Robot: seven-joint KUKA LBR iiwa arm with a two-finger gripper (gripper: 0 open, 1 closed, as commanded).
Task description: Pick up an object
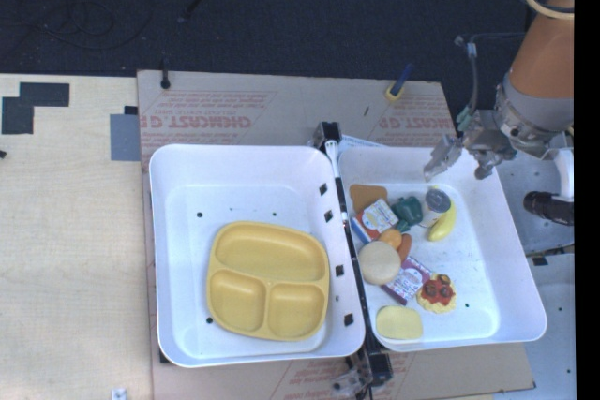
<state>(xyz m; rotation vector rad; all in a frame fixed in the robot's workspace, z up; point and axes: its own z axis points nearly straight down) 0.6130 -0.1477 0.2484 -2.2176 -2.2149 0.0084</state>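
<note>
Right bin: toys cluster in its left half, touching or near the divider — banana, round bun, pale yellow piece near the front rim; its right half lies bare. Gripper hangs over this bin's far rim, fingers apparently spread, nothing between them. Left bin: yellow divided plate, bare floor around it.

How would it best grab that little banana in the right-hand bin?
Probably across the middle of the banana, coming straight down. It lies flat and slanted, narrow across its curve, with bare bin floor on its right; the grey round piece touches its top end, so the end effector should avoid that end.
</note>
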